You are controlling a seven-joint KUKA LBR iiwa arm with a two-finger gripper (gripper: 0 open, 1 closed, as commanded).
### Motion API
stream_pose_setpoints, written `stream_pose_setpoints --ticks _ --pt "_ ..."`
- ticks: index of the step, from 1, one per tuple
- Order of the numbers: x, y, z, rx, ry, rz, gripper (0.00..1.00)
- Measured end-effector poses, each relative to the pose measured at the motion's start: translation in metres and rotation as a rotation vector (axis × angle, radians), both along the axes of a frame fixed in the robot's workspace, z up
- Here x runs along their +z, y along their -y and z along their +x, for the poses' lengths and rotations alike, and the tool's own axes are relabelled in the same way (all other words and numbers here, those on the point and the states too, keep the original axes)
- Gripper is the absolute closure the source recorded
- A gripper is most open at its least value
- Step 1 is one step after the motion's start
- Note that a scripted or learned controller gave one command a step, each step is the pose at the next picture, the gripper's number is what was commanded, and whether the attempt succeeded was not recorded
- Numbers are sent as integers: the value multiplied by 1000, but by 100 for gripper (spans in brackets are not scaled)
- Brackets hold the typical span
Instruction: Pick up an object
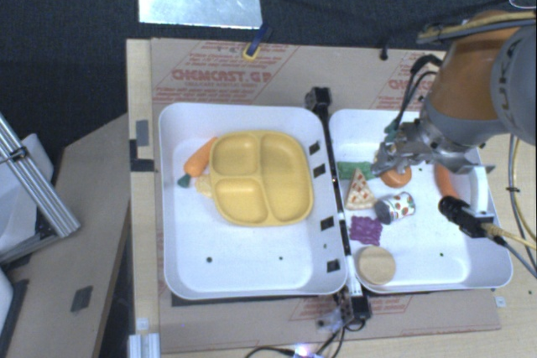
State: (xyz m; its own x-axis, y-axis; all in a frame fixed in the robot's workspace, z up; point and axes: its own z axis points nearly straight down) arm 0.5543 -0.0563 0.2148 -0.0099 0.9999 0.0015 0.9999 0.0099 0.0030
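The arm (478, 88) reaches over the right bin (478, 264), and its gripper (393, 157) hangs low over that bin's upper left part; whether the jaws are wide or narrow I cannot tell, since the wrist hides them. The left bin (193, 264) bears a yellow plate (256, 178), stiff and broad, too wide to pinch except at its rim; a carrot (200, 156) lies touching the plate's upper left edge, light, hard and probably slick. Likeliest to be picked is the orange piece (398, 177), just right of the gripper's tip and well right of the plate; it looks like small, rigid, smooth toy plastic, light enough to skid, so it is best taken across its narrow middle. Farther right of the plate lie the pizza slice (360, 193), thin and flat, hard to get under; the can (396, 207), round and apt to roll; the purple piece (365, 229); the tan disc (376, 265), low and wide.
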Motion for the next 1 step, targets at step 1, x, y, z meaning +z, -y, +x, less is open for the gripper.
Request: stream_pose_setpoints --ticks 1 --pt "14 -49 24 0 1 1 100"
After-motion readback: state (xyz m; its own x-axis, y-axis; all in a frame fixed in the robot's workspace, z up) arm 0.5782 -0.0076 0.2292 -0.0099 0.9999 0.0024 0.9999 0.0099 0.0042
